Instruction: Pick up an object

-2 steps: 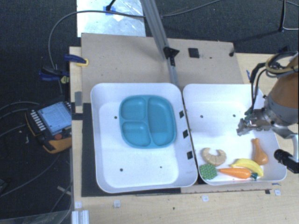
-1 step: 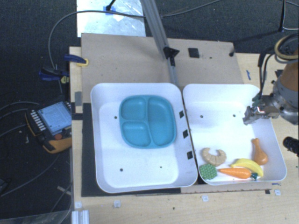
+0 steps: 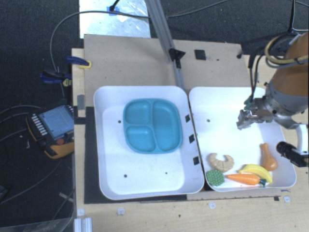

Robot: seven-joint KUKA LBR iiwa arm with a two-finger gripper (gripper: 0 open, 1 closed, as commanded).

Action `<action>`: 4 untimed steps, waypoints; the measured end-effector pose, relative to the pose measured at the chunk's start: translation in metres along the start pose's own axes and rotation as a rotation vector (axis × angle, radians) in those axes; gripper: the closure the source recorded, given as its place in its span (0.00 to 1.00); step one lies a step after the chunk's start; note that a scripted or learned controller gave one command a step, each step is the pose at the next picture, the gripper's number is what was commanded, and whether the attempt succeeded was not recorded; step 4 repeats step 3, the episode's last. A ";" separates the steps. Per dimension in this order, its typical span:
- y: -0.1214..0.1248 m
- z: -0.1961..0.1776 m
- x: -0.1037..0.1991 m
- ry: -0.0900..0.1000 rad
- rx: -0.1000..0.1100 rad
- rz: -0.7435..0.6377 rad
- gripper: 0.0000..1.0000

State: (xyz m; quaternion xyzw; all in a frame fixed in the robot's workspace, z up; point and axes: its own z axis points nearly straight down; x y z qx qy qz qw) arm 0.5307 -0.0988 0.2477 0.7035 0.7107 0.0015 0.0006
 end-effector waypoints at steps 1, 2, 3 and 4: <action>0.012 0.013 0.051 0.001 0.002 0.000 1.00; 0.020 0.021 0.112 0.001 0.001 -0.001 1.00; 0.023 0.032 0.168 0.001 0.003 -0.001 1.00; 0.023 0.032 0.168 0.001 0.003 -0.001 1.00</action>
